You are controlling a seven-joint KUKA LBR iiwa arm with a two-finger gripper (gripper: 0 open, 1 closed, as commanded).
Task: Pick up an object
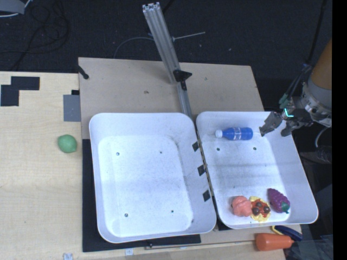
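Note:
A blue bottle with a white cap (235, 134) lies on its side near the back of the right bin (260, 172). At that bin's front lie a pink-orange toy (240, 205), a yellow and dark piece (260, 208) and a purple grape bunch (278, 200). My gripper (277, 126) hangs over the right bin's back right corner, just right of the bottle. Its fingers are spread apart with nothing between them.
The left bin (143, 172) sits beside the right one, with black clips along the shared wall (199, 169). A green ball (68, 143) rests on the bench to the left. An orange carrot-like toy (272, 241) lies in front of the right bin. A metal rail (167, 53) slants behind.

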